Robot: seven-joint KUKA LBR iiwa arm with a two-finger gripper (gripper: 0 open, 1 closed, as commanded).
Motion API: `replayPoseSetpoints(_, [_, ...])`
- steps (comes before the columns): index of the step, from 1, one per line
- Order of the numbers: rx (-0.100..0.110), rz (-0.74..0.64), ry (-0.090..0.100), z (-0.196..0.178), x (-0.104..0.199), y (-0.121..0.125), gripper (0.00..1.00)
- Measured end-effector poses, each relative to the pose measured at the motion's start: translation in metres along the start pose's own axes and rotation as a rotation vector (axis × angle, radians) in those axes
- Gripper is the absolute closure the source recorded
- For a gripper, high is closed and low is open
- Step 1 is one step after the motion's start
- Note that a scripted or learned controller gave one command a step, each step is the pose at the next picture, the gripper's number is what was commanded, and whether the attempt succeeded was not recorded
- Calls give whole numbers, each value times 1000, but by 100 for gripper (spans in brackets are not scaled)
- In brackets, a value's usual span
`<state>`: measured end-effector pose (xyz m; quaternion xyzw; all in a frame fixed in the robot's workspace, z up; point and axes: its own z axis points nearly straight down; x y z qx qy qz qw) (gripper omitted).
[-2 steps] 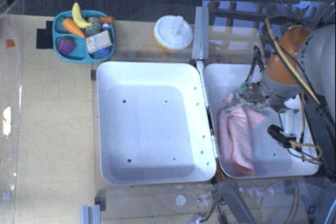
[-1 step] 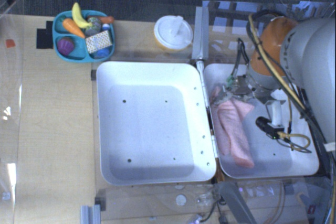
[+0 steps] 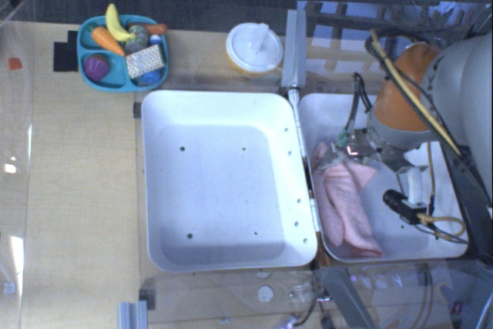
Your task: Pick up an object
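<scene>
- I see the pink cloth lying crumpled along the left side of the right bin.
- The gripper sits at the cloth's upper end, hidden under the wrist; I cannot tell its jaw state.
- The left bin is fully in view.

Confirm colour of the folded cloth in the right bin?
Pale pink; the soft folded cloth shows best in the camera view.

Arm: grey rounded casing, orange band above wrist. Black and yellow cables run along its outside. Wrist housing grey with dark fittings.
</scene>
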<state>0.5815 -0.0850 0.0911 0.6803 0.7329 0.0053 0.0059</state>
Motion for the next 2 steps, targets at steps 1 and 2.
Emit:
replayPoseSetpoints(1, [-7,-2,1,-12,2,3,100])
replayPoseSetpoints(2, [10,-150,1,-102,6,90,100])
